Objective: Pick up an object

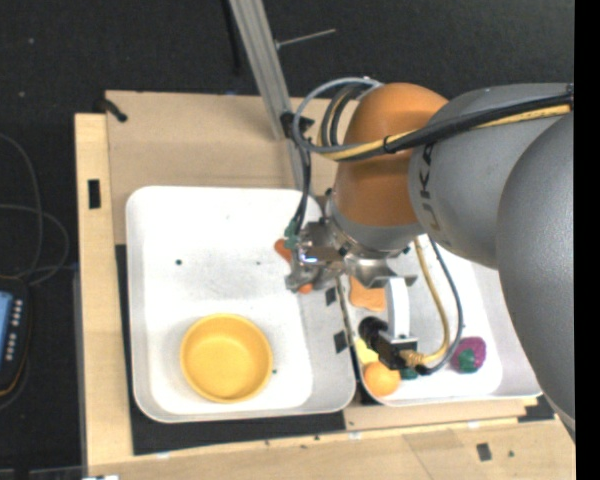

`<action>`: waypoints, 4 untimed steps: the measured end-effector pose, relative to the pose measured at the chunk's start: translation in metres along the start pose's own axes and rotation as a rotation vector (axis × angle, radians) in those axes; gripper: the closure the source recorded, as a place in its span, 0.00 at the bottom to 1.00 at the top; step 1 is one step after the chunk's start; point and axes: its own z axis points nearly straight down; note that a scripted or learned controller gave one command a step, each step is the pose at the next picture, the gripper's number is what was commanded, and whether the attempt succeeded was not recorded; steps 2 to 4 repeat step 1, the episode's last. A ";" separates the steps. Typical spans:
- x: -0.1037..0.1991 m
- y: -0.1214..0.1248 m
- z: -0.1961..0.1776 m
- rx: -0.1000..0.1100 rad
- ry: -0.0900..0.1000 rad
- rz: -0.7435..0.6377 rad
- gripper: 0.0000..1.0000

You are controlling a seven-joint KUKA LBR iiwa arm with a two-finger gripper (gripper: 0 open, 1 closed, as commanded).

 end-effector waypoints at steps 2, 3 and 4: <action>-0.002 0.000 0.000 -0.001 0.001 0.004 0.00; -0.002 0.000 0.000 -0.001 0.001 0.004 0.00; -0.002 0.000 0.000 -0.001 0.001 0.004 0.00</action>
